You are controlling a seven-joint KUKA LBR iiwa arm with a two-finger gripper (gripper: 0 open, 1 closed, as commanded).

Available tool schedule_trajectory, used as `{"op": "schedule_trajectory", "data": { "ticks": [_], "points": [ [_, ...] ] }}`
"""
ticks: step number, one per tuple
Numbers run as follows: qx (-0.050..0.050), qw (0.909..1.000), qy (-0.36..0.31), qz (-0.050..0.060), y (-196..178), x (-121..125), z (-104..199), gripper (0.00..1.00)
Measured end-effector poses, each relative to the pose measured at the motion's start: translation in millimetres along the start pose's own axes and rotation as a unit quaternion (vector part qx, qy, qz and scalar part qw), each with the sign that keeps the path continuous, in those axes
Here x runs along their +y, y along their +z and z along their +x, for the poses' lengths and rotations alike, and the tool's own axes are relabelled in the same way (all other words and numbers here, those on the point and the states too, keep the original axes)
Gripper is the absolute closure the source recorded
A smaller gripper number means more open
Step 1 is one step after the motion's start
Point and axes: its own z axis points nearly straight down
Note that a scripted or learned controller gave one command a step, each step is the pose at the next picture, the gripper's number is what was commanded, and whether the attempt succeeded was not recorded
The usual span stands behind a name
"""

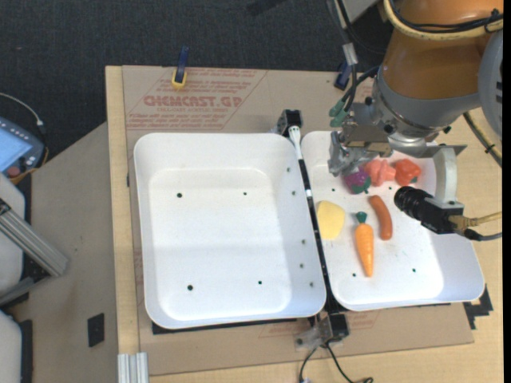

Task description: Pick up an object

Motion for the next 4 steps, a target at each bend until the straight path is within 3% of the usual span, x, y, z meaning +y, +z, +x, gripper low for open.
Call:
{"op": "schedule_trajectory", "data": {
  "ticks": [2, 3, 4],
  "points": [
    [0.001, 1.0000, 0.001, -0.001, -22, 5, 11, 1.00],
    [0.001, 1.0000, 0.000, -0.005, -102, 23, 22, 1.00],
    [0.002, 1.0000, -0.002, -0.001, -98, 69, 88, 1.00]
  ]
}}
